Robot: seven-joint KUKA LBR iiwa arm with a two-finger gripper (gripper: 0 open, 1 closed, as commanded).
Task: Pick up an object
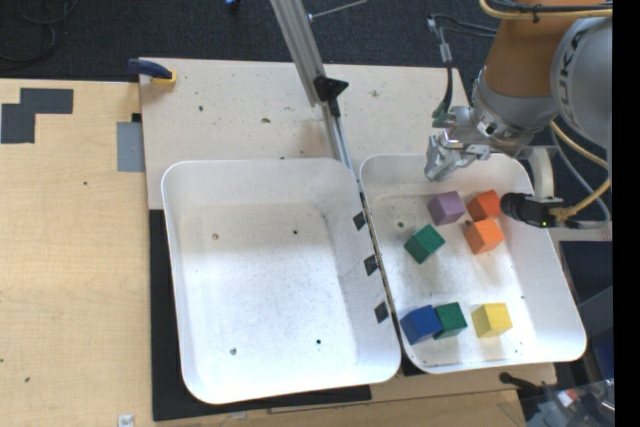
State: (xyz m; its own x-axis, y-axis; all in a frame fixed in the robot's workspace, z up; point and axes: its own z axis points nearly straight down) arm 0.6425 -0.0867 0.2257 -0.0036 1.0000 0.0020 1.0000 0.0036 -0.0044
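Observation:
The right bin [560, 315] holds several blocks. A purple block [447, 207] lies near its back, with two orange blocks [484, 205] [485, 235] to its right. A green block [424, 243] sits left of them. At the front stand a blue block [420, 323], a smaller green block [451, 318] and a yellow block [491, 319]. My gripper [438, 169] hangs over the bin's back edge, just above and behind the purple block, with nothing visibly between its fingers.
The left bin [260, 285] lies beside the right one, parted by a divider with black clips [366, 235]. A slanted aluminium post [300, 35] rises behind the bins. Cables and a black fitting [525, 208] hang at the right bin's right rim.

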